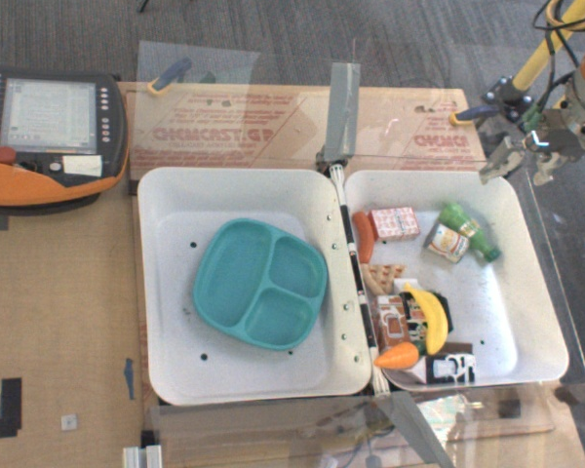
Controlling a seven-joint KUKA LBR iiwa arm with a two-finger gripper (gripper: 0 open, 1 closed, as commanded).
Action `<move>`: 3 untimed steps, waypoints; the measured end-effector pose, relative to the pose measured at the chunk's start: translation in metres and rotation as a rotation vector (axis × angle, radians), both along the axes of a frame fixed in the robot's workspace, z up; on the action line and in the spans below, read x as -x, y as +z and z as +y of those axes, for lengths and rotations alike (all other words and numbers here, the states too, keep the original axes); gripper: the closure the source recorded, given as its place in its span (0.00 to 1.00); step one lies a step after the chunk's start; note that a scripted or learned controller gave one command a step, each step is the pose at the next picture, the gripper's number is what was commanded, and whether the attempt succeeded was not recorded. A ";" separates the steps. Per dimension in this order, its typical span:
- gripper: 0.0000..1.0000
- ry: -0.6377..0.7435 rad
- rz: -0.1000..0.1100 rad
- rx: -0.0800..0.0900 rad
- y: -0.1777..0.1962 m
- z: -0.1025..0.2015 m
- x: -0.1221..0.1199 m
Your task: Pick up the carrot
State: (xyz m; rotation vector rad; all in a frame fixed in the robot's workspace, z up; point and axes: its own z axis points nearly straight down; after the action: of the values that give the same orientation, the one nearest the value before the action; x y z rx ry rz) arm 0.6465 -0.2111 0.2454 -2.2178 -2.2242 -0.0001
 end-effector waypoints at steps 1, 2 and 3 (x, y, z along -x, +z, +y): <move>0.00 0.394 -0.001 0.000 -0.050 -0.012 0.056; 0.00 0.332 -0.002 0.001 -0.130 0.062 0.086; 0.00 0.038 -0.007 0.005 -0.156 0.091 0.100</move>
State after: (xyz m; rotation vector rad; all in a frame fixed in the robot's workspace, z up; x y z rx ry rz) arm 0.5463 -0.1202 0.0890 -2.1809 -2.2718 -0.0019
